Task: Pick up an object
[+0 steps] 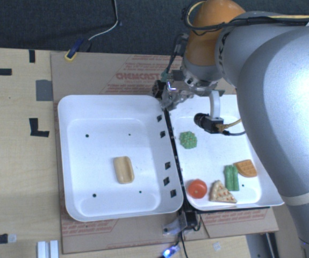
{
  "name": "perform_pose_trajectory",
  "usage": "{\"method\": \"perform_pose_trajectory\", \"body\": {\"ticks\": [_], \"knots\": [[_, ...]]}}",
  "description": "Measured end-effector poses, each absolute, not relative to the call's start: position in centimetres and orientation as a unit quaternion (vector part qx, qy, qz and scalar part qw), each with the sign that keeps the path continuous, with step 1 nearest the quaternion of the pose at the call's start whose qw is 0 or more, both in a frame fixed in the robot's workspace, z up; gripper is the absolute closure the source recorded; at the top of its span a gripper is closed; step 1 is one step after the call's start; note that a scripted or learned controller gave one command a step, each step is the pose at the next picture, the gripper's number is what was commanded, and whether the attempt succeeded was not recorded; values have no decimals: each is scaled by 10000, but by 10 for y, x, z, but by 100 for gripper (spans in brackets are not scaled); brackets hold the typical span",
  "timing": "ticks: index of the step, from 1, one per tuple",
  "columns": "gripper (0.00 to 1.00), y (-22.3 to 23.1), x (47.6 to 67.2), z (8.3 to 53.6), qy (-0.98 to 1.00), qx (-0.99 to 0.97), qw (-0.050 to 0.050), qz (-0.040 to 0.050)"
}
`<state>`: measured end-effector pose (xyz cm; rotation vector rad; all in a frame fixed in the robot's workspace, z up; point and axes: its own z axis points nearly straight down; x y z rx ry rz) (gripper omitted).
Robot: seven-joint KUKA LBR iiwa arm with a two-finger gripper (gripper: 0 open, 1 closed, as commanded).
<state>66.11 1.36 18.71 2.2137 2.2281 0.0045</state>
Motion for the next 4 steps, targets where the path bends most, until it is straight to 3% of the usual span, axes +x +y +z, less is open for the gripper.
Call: {"method": "perform_pose_trajectory", "body": {"ticks": [2, 3, 4], "knots": [[100, 174, 667, 171, 7099, 7043, -8, 0], [100, 239, 667, 201, 7099, 7043, -7, 16], [100, 183, 613, 176, 7062, 7080, -16, -45]]}}
